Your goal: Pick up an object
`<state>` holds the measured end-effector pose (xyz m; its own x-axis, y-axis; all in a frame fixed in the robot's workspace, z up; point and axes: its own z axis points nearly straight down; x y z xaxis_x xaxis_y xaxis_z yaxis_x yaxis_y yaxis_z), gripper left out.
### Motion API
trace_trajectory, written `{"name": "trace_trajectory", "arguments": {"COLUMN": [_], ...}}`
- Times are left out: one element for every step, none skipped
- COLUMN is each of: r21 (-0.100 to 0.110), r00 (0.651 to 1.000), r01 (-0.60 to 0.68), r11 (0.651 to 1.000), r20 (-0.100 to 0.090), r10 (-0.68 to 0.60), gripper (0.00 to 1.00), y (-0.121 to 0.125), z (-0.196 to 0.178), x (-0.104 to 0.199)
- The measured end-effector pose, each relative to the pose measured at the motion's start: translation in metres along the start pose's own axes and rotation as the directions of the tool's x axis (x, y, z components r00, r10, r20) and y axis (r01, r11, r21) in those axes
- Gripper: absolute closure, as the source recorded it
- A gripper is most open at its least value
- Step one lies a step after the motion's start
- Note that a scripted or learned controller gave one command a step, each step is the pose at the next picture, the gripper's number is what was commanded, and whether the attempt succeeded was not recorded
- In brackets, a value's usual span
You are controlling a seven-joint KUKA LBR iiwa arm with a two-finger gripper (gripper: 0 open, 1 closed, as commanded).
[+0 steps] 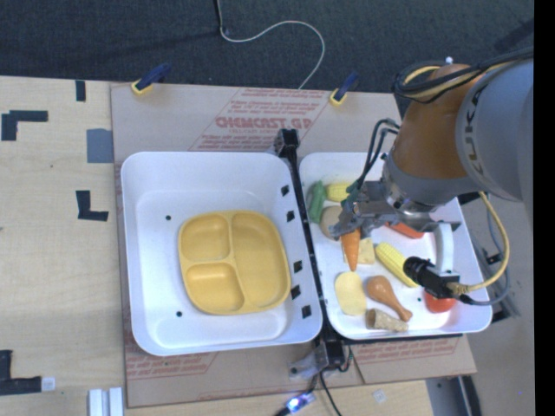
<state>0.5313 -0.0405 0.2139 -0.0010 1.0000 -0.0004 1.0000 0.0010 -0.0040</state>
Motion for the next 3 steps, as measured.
{"name": "trace_trajectory", "arguments": {"r21": [-0.002,-0.002,-0.001], "r00": [1.0,1.0,1.0], "r01": [0.0,0.001,-0.001], "r11": [1.0,1.0,1.0], "r20": [0.0,-0.001,0.0], "r10": [0.0,-0.001,0.001], "gripper": [1.0,1.0,1.0], "y": [0.0027,0.008,0.001], "z": [-0.0005,-0.0027,-0.0005], "x": [0.0073,0.0059,0.0077]}}
